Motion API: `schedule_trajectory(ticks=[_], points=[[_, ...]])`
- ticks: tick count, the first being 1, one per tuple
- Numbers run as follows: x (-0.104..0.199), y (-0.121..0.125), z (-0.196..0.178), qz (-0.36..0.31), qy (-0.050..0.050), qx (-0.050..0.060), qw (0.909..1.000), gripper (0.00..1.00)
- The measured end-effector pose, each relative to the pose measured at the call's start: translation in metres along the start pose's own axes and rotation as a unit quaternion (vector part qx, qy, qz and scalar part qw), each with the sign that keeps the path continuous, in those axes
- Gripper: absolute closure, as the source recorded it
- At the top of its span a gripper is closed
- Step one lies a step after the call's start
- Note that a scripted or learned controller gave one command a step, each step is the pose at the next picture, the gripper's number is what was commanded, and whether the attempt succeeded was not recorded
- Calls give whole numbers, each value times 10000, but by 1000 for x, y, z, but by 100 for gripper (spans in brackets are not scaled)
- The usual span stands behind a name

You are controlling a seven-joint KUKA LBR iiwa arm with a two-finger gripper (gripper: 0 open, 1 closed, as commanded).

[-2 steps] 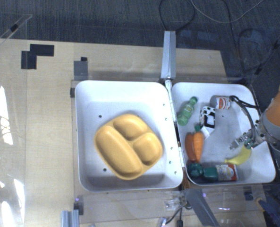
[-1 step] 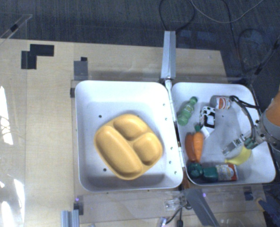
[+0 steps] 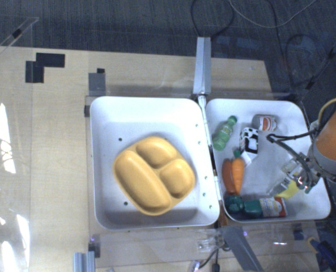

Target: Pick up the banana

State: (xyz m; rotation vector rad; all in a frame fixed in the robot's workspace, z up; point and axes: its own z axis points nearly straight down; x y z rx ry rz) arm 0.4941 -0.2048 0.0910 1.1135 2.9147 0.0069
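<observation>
Banana (image 3: 288,189) under gripper (image 3: 300,177) — light, smooth, likely slippery; best pinched across middle. Finger state — cannot tell.

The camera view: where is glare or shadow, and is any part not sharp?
Camera view: bright window-like reflections lie on the glossy bench at the left; the yellow tray casts a soft shadow on the left bin; the gripper and the yellow item under it look blurred, so the banana cannot be confirmed.
</observation>
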Motion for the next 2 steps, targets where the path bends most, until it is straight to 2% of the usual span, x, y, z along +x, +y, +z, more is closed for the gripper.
schedule_trajectory(ticks=[1,2], points=[[-1,2,-11,-2,-1,-11,10000,100],[-29,25,2,1367,34,40,9906,100]])
